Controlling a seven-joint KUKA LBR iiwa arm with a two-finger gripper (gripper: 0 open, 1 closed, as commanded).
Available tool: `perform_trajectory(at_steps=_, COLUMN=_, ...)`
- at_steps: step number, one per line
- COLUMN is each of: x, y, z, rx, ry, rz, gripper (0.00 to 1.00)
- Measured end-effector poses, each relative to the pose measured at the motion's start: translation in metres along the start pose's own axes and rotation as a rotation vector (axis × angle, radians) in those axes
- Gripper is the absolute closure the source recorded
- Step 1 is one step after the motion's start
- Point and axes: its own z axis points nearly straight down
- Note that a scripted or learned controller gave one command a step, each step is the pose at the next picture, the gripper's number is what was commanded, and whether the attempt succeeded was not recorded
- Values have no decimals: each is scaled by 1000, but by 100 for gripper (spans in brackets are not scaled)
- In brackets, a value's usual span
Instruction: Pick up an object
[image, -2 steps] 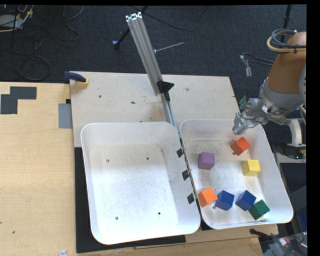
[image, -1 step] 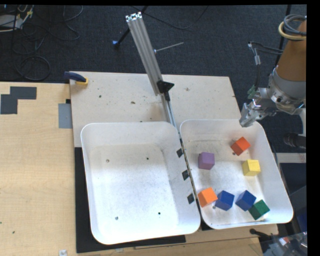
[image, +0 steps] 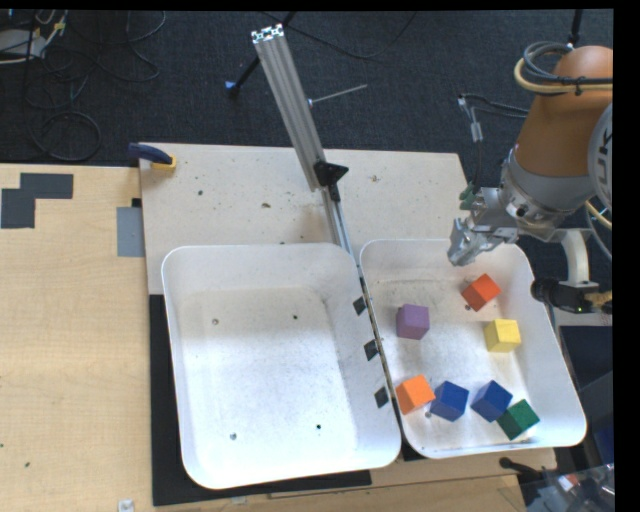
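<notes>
Hovering is being done by the end effector (image: 466, 250) over the right bin's (image: 566, 395) far edge; finger state cannot be told, nothing is seen being held. The red-orange cube (image: 481, 292) is lying just beside it, apart from the yellow cube (image: 502, 334) and purple cube (image: 412, 321). Centring over the cube before descent is being advised.

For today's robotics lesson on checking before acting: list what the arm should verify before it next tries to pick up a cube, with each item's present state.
1. Cubes within the right bin: ok, seven there.
2. Gripper over that bin: ok, at its far edge.
3. Nearest target: red cube, apart from its neighbours: ok.
4. Gripper directly above red cube: not ok, offset.
5. Finger opening: cannot tell.
6. Orange cube against bin wall: not ok for easy grasping.
</notes>
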Motion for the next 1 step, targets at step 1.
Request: perform_trajectory(at_steps=1, x=46, y=-16, z=16, rx=1, ry=0, rz=0, gripper=100)
